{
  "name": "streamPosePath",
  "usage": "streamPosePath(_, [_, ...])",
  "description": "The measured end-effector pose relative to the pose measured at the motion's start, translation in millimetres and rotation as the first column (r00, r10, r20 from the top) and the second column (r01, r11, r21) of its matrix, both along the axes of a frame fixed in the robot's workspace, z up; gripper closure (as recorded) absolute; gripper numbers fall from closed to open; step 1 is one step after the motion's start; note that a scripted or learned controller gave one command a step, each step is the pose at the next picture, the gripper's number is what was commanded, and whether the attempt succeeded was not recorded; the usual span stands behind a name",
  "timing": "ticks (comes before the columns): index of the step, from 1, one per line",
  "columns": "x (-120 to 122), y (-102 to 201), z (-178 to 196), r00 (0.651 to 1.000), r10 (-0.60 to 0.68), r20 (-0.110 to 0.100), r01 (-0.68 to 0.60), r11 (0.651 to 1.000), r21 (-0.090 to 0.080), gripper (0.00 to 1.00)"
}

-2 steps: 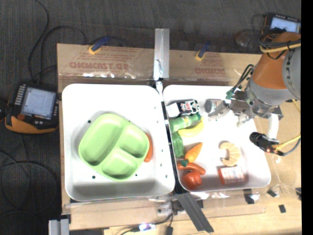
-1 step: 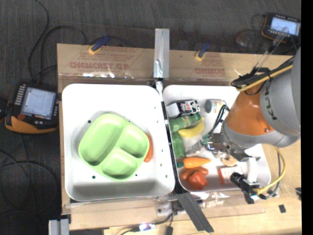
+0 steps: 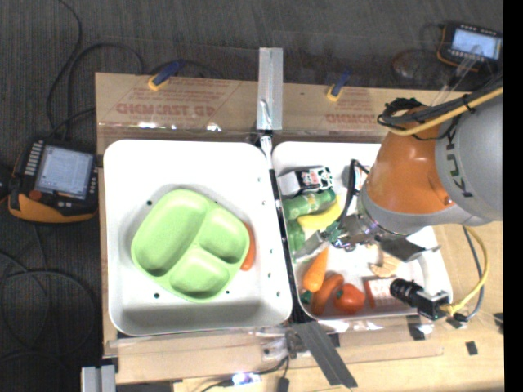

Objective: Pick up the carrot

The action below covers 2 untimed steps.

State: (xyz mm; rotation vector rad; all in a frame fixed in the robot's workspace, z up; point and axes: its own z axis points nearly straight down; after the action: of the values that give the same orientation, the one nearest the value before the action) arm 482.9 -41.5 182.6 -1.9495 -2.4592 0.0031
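Just below the end effector (image 3: 347, 233) lies the carrot (image 3: 315, 269).

Two white bins (image 3: 114, 219), one green tray (image 3: 189, 241), one carrot (image 3: 315, 269), one banana (image 3: 320, 214).

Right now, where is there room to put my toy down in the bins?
The left bin has bare white floor all around the green plate, widest along its near and left edges. The right bin is crowded: the carrot, other toy food and the arm.
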Motion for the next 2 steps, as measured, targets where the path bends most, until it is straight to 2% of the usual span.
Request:
streamPosePath(1, [8.0, -60.2, -90.6, 0.861, 0.508, 0.005, -0.508, 0.861, -0.001, 0.0])
streamPosePath(2, [9.0, -59.2, -81.1, 0.862, 0.507, 0.008, -0.507, 0.862, 0.0, 1.0])
